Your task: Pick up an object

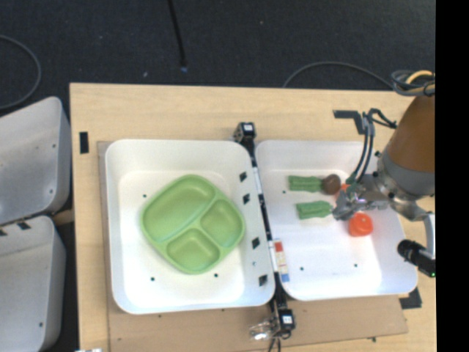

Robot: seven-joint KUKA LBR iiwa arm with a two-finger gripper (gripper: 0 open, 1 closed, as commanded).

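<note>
Down at the near edge of the bench (183,328), a small black clip (282,318) sits where the two white bins meet. Moving up, the left bin (121,270) carries a green divided plate (192,224), three compartments, lying flat and turned at an angle. Across the divider, the right bin (330,281) has a bare white floor along its near side.

Further in, an orange object (360,226) rests on the floor of the right bin, just below the gripper (346,208). The gripper hangs low over the bin, right beside the end of a green piece (314,210); nothing is visibly caught in it, and from here I cannot tell how its jaws are set. A second green piece (304,183) lies a little farther back, with a small brown round thing (331,183) touching its right end.

Behind that, the arm (414,149) comes in from the right, orange band above grey wrist, black cables looping off it. Farthest back, another black clip (245,131) at the top of the divider, then dark carpet (220,28).
</note>
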